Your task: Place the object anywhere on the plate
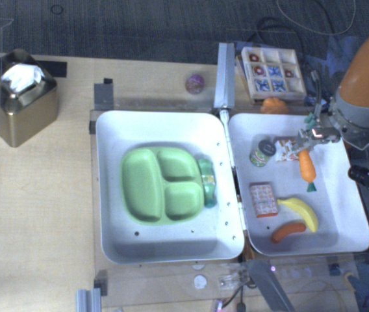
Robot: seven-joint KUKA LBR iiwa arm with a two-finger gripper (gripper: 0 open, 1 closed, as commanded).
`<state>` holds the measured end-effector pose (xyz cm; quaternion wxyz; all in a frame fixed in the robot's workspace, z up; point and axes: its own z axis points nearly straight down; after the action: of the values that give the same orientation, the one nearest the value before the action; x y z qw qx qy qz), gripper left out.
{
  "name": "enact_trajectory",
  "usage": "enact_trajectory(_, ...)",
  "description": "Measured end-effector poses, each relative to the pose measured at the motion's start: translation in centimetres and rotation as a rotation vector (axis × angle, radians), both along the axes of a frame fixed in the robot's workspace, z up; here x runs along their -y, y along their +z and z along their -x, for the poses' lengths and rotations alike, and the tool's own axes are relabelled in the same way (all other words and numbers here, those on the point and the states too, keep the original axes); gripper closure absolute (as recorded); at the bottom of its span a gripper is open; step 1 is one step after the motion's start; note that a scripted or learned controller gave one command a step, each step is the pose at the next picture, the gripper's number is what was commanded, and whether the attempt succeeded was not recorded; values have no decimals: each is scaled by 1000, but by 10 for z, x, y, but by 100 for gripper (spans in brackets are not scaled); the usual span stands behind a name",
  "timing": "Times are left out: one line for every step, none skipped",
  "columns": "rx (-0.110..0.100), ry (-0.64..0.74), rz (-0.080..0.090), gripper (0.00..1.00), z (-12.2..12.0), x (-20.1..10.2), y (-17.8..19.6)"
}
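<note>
A green divided plate (152, 187) lies in the left bin (110, 239). A green translucent bottle (207, 182) lies along the plate's right edge. In the right bin (350, 220) are an orange carrot (307, 166), a yellow banana (301, 210), a red sausage (287, 231), a brown patterned box (263, 200), a small can (261, 153) and a white packet (287, 149). My gripper (316, 134) hangs over the right bin's far right part, just above the carrot's top end and beside the packet. Nothing shows held in it.
Behind the bins lie a tic-tac-toe board (274, 72), an orange object (273, 105) and a small purple ball (195, 83). A gold box (19, 103) stands at the far left of the bench. The arm's orange band (366, 70) looms at the right.
</note>
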<state>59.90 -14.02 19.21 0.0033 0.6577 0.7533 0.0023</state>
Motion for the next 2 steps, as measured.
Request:
enact_trajectory(1,248,2,100,-34,-77,32)
enact_trajectory(-2,467,1,100,-21,-195,-6)
